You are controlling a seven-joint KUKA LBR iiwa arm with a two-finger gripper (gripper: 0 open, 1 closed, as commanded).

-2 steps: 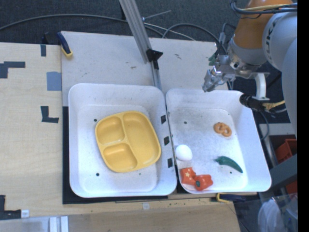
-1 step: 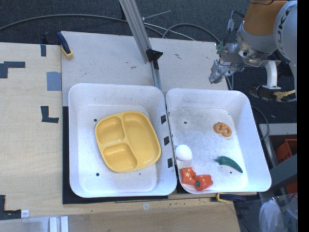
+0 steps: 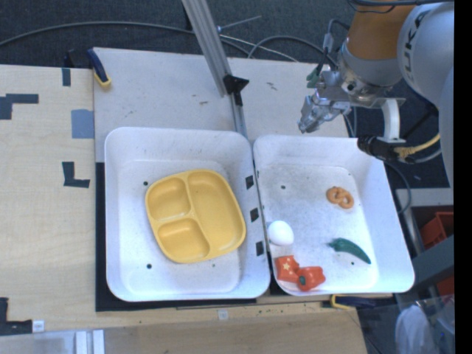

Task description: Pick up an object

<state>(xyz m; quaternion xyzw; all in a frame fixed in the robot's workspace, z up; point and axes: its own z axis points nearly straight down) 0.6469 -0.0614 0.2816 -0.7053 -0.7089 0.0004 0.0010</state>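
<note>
The metal two-finger end effector (image 3: 313,118) hangs above the right white bin's (image 3: 383,198) far edge; whether it is open cannot be told. A white egg-shaped object (image 3: 280,233) lies by that bin's left wall.

My bench (image 3: 44,198) carries two white bins side by side: the left bin (image 3: 118,220) and the right bin (image 3: 383,198), their inner edges touching.
</note>
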